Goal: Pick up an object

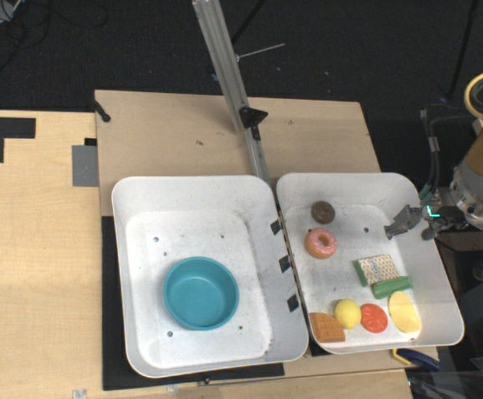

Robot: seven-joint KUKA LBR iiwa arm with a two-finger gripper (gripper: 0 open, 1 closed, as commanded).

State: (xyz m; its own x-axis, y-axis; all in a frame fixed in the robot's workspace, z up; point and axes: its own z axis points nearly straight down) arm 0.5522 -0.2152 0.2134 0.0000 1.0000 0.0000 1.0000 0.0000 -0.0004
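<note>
The right bin (pixel 366 188) holds several small items: a brown donut (pixel 322 213), a pink frosted donut (pixel 320 243), a patterned block (pixel 376 268), a green cylinder (pixel 391 287), a yellow lemon (pixel 347 312), a red tomato (pixel 374 318), a pale yellow piece (pixel 404 312) and an orange waffle square (pixel 327 327). My gripper (pixel 416 224) hovers over the bin's right rim, right of the brown donut. It is open, with nothing between its dark fingers.
A teal bowl (pixel 200 292) sits in the left bin (pixel 141 198). A slanted metal rail (pixel 229 73) rises behind the two bins. Black clips (pixel 281 243) line the seam between them.
</note>
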